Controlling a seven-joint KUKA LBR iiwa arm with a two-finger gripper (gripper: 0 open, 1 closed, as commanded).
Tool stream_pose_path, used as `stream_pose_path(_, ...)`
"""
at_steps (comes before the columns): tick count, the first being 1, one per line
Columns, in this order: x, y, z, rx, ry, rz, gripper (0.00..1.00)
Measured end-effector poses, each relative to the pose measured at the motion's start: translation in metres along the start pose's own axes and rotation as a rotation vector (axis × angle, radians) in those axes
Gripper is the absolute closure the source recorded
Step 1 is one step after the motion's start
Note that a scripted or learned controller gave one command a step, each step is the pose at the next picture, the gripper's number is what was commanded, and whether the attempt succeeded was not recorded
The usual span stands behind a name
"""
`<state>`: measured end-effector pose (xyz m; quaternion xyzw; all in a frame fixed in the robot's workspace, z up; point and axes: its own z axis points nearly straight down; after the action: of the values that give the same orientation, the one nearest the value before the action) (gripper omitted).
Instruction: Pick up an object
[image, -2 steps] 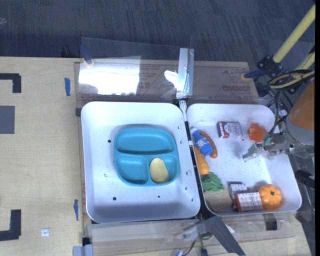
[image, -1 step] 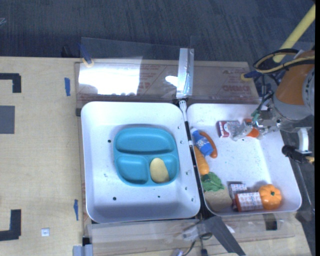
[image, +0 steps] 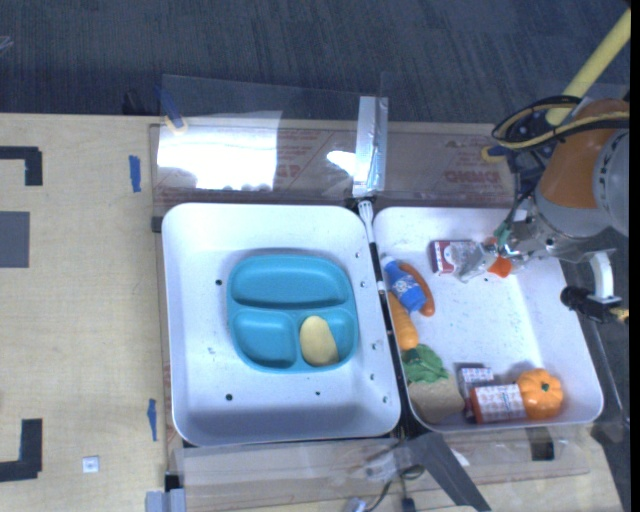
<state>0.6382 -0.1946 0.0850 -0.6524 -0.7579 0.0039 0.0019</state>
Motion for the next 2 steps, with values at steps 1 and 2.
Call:
stream_pose_path(1,0.001,0.004,-0.010,-0.009,-0.002,-0.003,1.00)
stream_pose_path(2,0.052,0.018,-0.004,0.009,0.000,0.056,1.00)
